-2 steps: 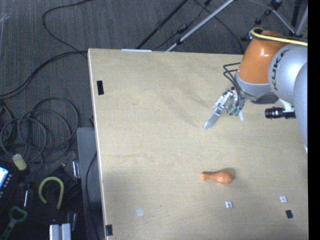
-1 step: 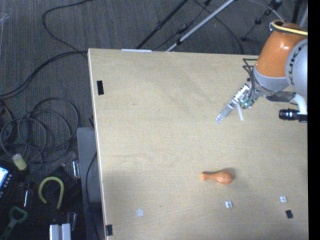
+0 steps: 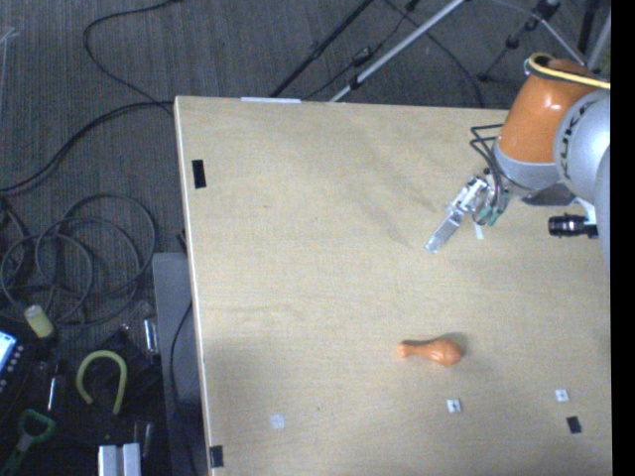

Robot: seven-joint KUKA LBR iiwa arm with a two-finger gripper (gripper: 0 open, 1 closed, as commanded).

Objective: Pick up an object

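1 small orange object [image 3: 433,350] lies flat on a pale wooden bench top [image 3: 298,266]. It is shaped like a pear or a small gourd: a rounded, bulbous end at the right tapers to a narrow neck that points left. Its long axis runs nearly level across the camera view, the bulb end sitting slightly lower. It rests in the lower right part of the surface, alone, with bare wood all around it and a faint shadow beneath it.
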